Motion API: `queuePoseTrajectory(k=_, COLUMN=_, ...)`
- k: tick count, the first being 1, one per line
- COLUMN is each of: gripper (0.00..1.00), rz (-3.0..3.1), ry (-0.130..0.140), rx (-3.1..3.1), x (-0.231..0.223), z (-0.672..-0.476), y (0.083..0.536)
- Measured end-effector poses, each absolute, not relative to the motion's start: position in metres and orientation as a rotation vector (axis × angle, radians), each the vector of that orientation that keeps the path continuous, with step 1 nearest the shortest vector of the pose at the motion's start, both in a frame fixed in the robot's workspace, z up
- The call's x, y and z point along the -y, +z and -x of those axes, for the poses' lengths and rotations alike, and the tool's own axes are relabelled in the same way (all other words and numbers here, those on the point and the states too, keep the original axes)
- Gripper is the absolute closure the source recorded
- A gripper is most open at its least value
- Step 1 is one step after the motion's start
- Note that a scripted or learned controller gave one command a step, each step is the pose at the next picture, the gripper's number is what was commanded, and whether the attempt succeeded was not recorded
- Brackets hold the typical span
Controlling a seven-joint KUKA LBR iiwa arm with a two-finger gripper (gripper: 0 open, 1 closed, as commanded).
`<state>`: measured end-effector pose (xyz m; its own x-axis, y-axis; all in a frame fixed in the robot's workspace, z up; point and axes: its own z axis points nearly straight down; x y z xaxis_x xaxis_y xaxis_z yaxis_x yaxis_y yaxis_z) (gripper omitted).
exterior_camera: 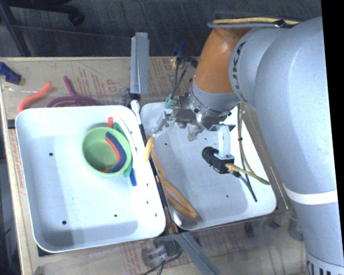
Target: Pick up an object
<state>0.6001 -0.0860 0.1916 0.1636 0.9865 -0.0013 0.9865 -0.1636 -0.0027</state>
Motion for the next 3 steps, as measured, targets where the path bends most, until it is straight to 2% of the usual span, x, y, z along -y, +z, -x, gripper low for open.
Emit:
queuePoseTrajectory(k=1, gripper=0.0, rz=2.309, ry=0.01, rx=2.131, x=0.126, z=-0.585, y=0.091)
queuePoseTrajectory(k=2, gripper=0.0, rz=2.438, ry=0.003, rx=1.978, x=0.184, z=-0.607, y=0.137)
queuePoseTrajectory(k=3, gripper=0.0, rz=2.335, ry=0.003, rx=2.096, x=0.161, z=-0.605, y=0.091)
